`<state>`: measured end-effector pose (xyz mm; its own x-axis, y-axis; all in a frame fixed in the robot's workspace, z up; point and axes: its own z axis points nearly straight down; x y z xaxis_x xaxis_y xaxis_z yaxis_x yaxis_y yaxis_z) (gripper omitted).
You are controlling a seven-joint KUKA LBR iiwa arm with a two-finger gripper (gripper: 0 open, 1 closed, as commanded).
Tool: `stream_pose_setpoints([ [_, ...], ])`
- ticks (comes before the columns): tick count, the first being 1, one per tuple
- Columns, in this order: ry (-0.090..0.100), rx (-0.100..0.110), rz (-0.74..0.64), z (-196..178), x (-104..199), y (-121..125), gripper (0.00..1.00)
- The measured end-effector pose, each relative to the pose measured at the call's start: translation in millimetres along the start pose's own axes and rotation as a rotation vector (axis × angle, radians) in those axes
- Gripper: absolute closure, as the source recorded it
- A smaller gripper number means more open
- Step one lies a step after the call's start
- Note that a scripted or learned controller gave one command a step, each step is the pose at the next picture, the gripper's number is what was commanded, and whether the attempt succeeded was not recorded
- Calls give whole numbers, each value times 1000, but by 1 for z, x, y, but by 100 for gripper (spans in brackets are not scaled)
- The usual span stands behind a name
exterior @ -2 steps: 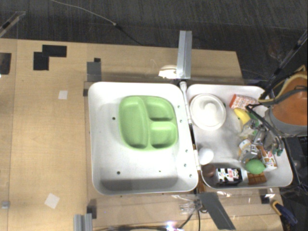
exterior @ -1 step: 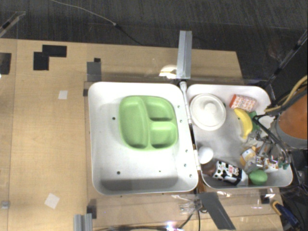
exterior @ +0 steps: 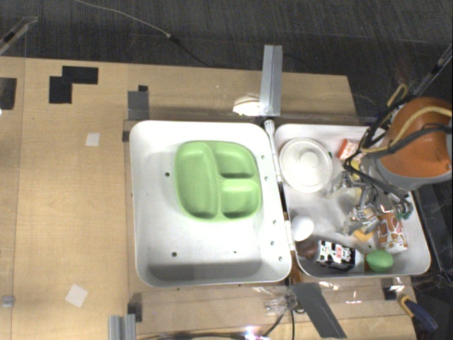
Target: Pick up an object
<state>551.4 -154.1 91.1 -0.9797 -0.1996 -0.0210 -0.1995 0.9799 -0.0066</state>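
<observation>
Two shallow white bins were seen side by side on the wooden worktop (exterior: 64, 211). The left bin (exterior: 159, 250) carried a green divided tray (exterior: 216, 179), laid flat near its middle and slightly toward the upper right.

The right bin (exterior: 417, 257) was crowded. A white round bowl (exterior: 306, 163) stood upright in its upper left corner. Below it, a small white egg-shaped object (exterior: 302, 227) lay near the left wall, with a dark brown item (exterior: 306, 247) just beneath. A black packet with white print (exterior: 335, 253) lay along the lower edge, and a green rounded object (exterior: 380, 261) sat just to its right. A brown and white carton (exterior: 393, 234) rested near the right side, and a small red and white packet (exterior: 347, 149) was seen near the upper edge.

The arm (exterior: 421, 147), with its orange band, was reached in from the right over the right bin. The hand (exterior: 361, 202) was lowered among the clutter at the bin's centre; whether it was wide or narrow, or closed on anything, could not be told
</observation>
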Motion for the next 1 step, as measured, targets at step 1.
stream_pose_setpoints([
  [1, -14, 5, 37, -3, 45, 9, 0],
])
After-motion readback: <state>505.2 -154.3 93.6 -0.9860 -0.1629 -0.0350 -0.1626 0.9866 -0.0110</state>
